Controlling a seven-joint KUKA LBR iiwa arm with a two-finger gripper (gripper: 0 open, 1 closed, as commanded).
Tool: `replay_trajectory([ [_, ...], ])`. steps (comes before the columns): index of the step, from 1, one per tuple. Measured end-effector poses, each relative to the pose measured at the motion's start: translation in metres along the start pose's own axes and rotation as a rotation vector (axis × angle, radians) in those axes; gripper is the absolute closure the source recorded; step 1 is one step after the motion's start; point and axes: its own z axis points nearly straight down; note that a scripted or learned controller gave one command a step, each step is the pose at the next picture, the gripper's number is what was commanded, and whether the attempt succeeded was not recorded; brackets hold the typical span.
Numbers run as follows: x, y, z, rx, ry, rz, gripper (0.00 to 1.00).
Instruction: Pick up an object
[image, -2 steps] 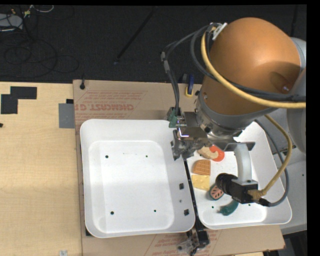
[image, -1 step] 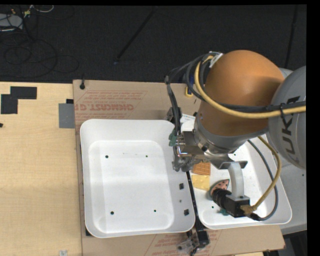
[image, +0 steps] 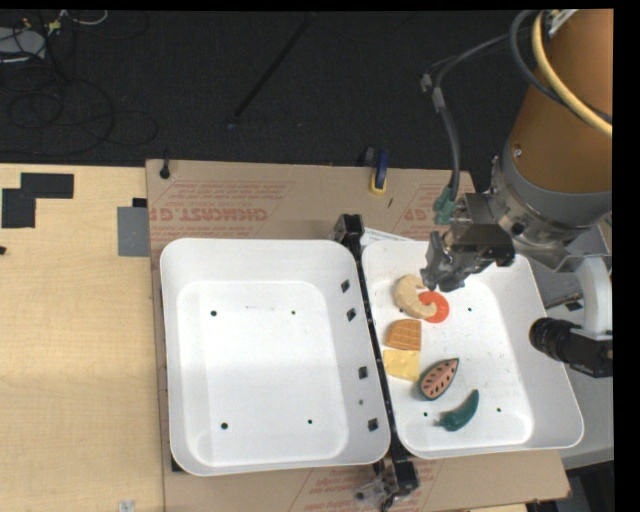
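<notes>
Your likeliest target, the orange ring (image: 436, 306), lies in the right bin (image: 520, 410) toward its 11 o'clock corner, touching a beige bread-like piece (image: 407, 292) at its 9 o'clock. The claw (image: 441, 277) hangs just beside the ring at its 12 o'clock, so the drop looks short. Whether the claw is released or clenched, you cannot tell. Farther toward 6 o'clock sit a tan cracker-like square (image: 404, 334), a yellow block (image: 401, 364), a watermelon slice (image: 438, 379) and a teal curved piece (image: 460, 411).
</notes>
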Motion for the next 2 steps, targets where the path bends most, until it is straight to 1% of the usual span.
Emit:
replay_trajectory([
  [1,0.071,-0.002,0.031,0.016,0.000,-0.010,1.00],
  [2,0.033,0.016,0.099,0.019,-0.003,-0.002,1.00],
])
